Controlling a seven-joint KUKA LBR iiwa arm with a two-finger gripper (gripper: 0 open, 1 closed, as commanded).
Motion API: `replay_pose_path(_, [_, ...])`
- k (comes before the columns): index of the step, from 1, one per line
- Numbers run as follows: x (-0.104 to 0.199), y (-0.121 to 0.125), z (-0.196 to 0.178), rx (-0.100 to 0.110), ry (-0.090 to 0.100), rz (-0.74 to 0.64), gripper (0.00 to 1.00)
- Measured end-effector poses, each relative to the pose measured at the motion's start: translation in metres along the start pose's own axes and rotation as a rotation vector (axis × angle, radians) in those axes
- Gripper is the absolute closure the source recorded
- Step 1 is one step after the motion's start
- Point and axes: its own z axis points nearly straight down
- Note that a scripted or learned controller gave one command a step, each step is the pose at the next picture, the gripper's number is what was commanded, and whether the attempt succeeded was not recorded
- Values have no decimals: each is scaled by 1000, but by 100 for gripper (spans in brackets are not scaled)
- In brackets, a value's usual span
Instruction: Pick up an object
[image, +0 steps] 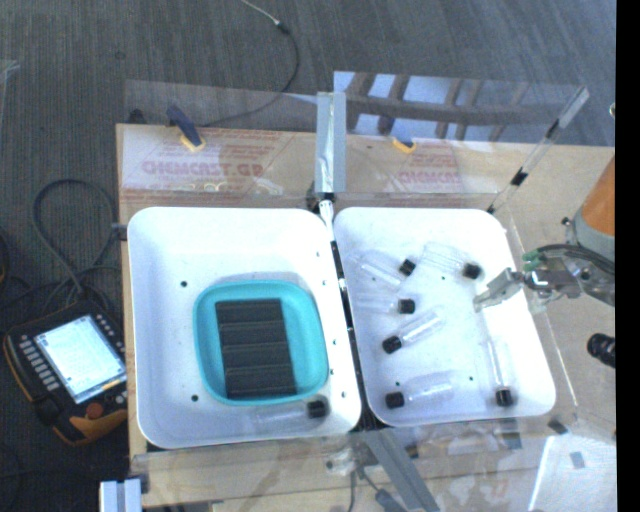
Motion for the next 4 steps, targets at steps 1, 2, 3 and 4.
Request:
replay_pose_path(1, [-19,19,102,0,0,-79,0])
replay_pose_path(2, [-12,78,138,-20,-2,-199,0])
replay_pose_path(3, [15,119,139,-21,-10,-222,0])
replay_pose_path(4, [51,139,139,6,-11,-215,0])
